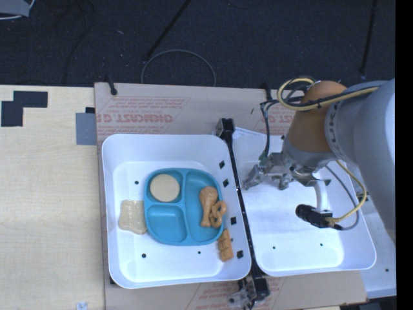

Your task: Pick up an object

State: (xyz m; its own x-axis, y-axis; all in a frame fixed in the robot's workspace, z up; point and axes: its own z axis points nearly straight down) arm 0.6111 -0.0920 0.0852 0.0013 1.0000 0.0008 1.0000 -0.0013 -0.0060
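Gripper (270, 176) is seen over right bin (348, 254); jaw state cannot be told. Blue tray (169, 228) is seated in left bin (119, 166), holding cookie (164, 187) and pretzel (211, 206).

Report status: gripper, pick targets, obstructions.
Gripper over right bin, fingers unreadable. Blue divided tray, round cracker, pretzel in left bin, untouched. Bin divider between.
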